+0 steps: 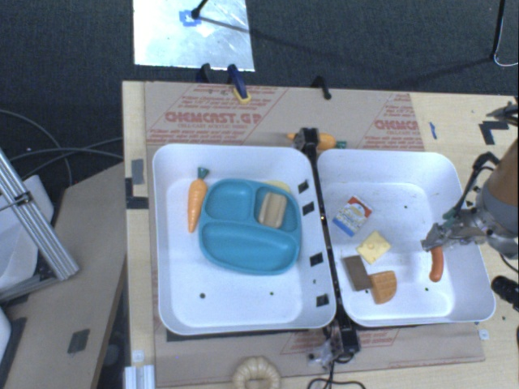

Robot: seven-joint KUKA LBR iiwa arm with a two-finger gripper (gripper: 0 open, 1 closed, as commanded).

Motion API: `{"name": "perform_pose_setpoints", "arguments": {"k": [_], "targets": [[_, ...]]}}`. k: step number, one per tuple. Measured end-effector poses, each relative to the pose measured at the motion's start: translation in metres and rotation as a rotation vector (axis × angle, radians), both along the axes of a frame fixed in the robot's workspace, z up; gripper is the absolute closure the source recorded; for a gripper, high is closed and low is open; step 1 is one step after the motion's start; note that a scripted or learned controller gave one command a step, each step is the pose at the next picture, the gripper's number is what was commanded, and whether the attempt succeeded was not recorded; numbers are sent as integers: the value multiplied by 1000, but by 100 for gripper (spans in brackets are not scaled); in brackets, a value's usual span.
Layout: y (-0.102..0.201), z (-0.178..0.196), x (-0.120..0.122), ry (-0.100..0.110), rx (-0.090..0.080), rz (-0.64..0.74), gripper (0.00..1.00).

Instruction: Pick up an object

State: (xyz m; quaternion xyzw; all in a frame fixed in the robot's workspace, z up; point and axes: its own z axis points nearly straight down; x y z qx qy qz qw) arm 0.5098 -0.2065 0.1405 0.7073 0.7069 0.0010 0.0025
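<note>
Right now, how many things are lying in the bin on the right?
5. A small printed packet near the middle, a yellow cheese wedge below it, a brown block and an orange-brown piece in front, and a red sausage under the gripper.

Two bins (174, 241), one blue tray (243, 241), one carrot (195, 203), one sausage (436, 264).

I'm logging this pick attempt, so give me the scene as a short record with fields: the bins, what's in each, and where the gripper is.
left bin: carrot beside blue divided plate; tan piece in plate's upper right compartment
right bin: small printed packet, yellow square, brown block, orange-tan wedge, red-orange sausage
gripper: at right bin's right side, just above the sausage
grasp: cannot tell
</note>
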Motion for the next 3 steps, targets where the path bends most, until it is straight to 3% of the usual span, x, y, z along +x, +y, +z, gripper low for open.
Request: {"name": "perform_pose_setpoints", "arguments": {"k": [1,2,3], "targets": [[-1,65,3,-3,-1,5,100],[-1,85,4,1,1,5,100],[48,93,0,3,4,10,100]]}}
